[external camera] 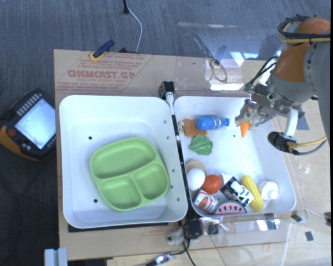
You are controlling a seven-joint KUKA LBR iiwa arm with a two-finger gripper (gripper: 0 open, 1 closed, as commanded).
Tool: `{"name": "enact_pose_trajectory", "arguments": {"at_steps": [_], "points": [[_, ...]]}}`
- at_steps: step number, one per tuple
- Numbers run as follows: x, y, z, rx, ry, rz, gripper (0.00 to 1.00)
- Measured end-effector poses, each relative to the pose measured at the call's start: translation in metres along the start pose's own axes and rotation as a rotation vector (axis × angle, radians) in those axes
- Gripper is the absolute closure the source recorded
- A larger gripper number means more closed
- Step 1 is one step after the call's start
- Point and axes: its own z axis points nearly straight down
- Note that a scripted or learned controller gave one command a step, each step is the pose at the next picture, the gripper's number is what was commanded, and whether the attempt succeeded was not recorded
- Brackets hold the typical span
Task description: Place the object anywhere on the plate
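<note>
A green three-compartment plate lies in the left bin. My gripper hangs over the upper part of the right bin, far to the right of the plate. A small orange carrot-shaped piece pokes out below its fingers, and the gripper is shut on it. The piece appears lifted off the bin floor.
The right bin holds a blue bottle, an orange toy, a green leaf, an egg, a tomato, corn, a watermelon slice and a white bottle. A pendant lies left of the bench.
</note>
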Motion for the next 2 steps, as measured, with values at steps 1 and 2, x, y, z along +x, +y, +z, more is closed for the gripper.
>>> {"name": "enact_pose_trajectory", "arguments": {"at_steps": [1, 2], "points": [[0.051, -0.052, 0.001, 0.001, 0.003, 0.016, 1.0], [0.083, -0.109, -0.016, 0.006, 0.002, 0.465, 1.0]]}}
